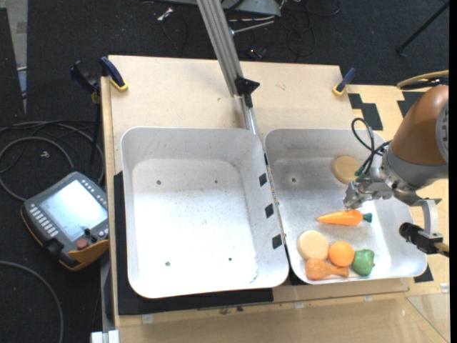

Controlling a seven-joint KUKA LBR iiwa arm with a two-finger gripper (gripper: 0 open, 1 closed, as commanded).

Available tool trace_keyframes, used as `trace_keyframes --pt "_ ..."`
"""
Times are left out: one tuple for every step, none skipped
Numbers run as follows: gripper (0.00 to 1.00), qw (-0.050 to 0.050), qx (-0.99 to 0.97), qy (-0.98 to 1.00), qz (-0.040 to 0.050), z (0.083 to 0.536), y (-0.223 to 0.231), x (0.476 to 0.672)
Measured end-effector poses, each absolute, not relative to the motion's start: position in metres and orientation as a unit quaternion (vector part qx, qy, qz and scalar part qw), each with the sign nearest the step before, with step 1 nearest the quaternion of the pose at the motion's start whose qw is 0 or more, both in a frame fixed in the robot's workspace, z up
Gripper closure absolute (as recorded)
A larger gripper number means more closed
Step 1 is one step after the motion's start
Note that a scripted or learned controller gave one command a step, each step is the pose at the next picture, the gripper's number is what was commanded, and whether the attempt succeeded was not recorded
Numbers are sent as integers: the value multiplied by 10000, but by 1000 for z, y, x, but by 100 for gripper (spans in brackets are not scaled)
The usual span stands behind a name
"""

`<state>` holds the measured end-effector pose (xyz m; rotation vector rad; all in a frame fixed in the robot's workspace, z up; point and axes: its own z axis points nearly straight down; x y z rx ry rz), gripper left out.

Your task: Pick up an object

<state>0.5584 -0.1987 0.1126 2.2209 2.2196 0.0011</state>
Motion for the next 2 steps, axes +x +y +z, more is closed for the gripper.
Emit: trace_keyframes --pt "100 31 7077 7065 11 170 -204 552" --pt "100 38 7063 7079 14 224 -205 553"
